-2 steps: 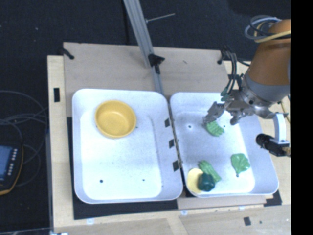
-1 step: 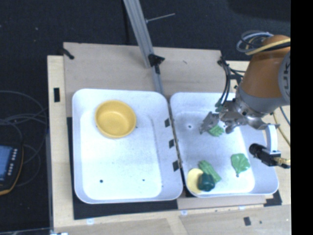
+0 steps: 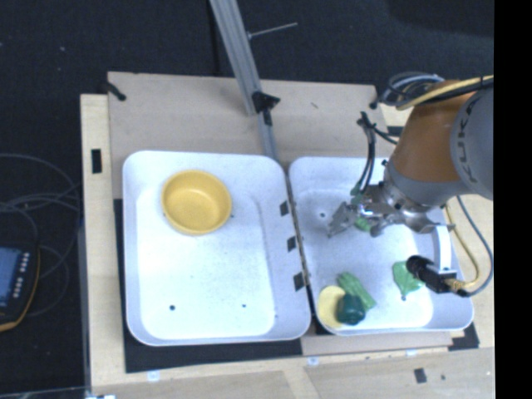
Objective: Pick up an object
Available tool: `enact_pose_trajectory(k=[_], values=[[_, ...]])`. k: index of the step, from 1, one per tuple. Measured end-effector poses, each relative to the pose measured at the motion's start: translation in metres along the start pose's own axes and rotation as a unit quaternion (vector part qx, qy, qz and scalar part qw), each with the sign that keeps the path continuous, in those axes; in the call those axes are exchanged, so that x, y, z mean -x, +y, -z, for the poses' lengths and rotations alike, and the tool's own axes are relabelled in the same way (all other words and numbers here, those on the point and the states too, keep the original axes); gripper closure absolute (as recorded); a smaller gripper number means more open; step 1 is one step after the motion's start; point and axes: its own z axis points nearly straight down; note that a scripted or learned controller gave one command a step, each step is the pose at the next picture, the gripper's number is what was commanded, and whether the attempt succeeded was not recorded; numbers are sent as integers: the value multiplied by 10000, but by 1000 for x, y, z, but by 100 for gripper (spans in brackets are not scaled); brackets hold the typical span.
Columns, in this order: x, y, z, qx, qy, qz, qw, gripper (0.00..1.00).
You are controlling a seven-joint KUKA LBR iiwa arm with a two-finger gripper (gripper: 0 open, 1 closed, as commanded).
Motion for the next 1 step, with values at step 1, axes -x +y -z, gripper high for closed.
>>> enact_pose_trajectory(k=[1], values=[[11,-3,-54,-4,0,-4,10000,0]])
